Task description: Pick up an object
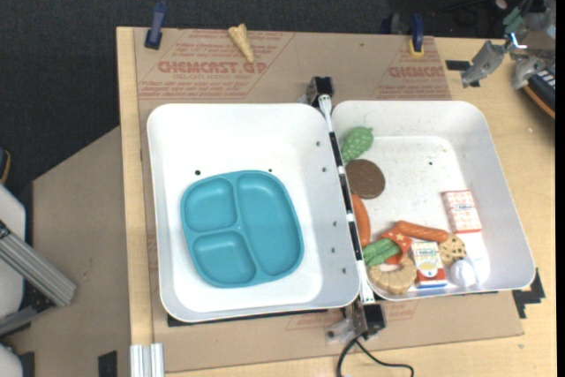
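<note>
The right bin (494, 154) holds several toy foods. A green leafy piece (357, 141) and a brown round patty (365, 178) lie by its left wall. An orange sausage (360, 221) lies below them. At the front sit a red hot dog (419, 231), a green pepper (381, 252), a tan bagel (393, 278), a small carton (426, 260), a cookie (453, 249) and a pink packet (460, 210). My gripper (484, 64) hangs off the bench's back right, outside the bin and well above the objects.
The left bin (168, 146) holds a teal divided plate (240, 227). A blue clamp (156, 22) and a yellow clamp (416, 40) grip the cardboard base's back edge. A tan cone (240, 40) lies on the cardboard behind the left bin.
</note>
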`<act>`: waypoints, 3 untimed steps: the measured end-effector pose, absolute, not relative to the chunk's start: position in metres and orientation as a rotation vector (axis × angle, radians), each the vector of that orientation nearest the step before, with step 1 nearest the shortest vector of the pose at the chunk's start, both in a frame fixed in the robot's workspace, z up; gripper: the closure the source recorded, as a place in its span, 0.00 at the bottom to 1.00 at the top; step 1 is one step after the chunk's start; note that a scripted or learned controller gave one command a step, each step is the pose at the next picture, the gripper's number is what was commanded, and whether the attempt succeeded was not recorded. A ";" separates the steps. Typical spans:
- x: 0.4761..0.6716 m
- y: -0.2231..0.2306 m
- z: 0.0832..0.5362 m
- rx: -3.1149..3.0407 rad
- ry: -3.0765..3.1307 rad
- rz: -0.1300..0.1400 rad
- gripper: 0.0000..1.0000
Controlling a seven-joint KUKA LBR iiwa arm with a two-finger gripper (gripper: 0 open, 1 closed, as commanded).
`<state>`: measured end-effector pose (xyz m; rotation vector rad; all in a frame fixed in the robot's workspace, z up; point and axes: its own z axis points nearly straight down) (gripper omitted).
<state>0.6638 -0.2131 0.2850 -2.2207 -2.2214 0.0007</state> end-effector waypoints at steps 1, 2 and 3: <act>0.562 -0.225 0.195 -2.218 -2.205 0.012 0.00; 0.544 -0.138 0.152 -2.207 -2.221 0.003 0.00; 0.606 -0.089 0.082 -2.217 -2.231 -0.004 0.00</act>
